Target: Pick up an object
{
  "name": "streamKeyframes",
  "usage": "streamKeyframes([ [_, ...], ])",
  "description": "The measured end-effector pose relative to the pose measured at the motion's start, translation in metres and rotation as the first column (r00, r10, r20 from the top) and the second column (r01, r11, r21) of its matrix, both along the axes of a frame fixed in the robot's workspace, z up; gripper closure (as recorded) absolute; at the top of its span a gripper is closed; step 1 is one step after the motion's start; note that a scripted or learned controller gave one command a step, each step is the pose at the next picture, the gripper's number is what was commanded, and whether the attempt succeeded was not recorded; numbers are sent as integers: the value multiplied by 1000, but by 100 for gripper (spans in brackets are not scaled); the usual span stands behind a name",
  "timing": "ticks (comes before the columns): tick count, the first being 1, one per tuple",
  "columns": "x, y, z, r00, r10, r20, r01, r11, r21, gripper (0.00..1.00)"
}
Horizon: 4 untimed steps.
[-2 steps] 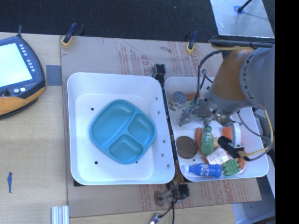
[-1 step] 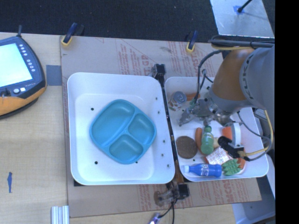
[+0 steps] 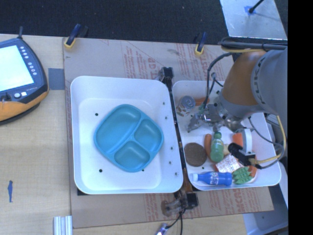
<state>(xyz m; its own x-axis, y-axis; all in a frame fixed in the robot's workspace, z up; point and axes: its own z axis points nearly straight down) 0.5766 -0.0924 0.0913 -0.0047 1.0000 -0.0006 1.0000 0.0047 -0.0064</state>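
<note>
- Gripper (image 3: 204, 117) hangs over the upper middle of the right bin (image 3: 272, 182), below the grey arm (image 3: 266, 82) with its orange band (image 3: 239, 80); whether it is open or closed, or has hold of anything, I cannot tell.
- Metal parts of the gripper sit just beside a small grey round object (image 3: 187, 102) near the right bin's upper left corner.
- Directly below the gripper, toward the bin's middle, a green bottle (image 3: 216, 147) stands close to upright, with an orange carrot-like piece (image 3: 208, 142) touching its left side.
- A brown round disc (image 3: 195, 153) lies near the right bin's left edge, just left of the green bottle.
- Along the bin's lower edge lies a blue bottle with a white label (image 3: 213, 178), on its side, with a green leafy toy (image 3: 242, 175) at its right end.
- A small red-and-white packet (image 3: 228, 164) rests between the green bottle and the leafy toy.
- The left bin (image 3: 83, 131) holds a blue divided plate (image 3: 129, 137) at its centre, tilted diagonally.
- An orange-edged tablet pendant (image 3: 19, 80) lies at the bench's (image 3: 34, 160) left edge, well apart from both bins.
- Cables (image 3: 266, 155) loop over the right bin's right side.
</note>
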Motion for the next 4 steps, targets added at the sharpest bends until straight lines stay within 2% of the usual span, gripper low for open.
streamKeyframes([
  [4,0,0,0,1000,0,0,0,1000,0,0],
])
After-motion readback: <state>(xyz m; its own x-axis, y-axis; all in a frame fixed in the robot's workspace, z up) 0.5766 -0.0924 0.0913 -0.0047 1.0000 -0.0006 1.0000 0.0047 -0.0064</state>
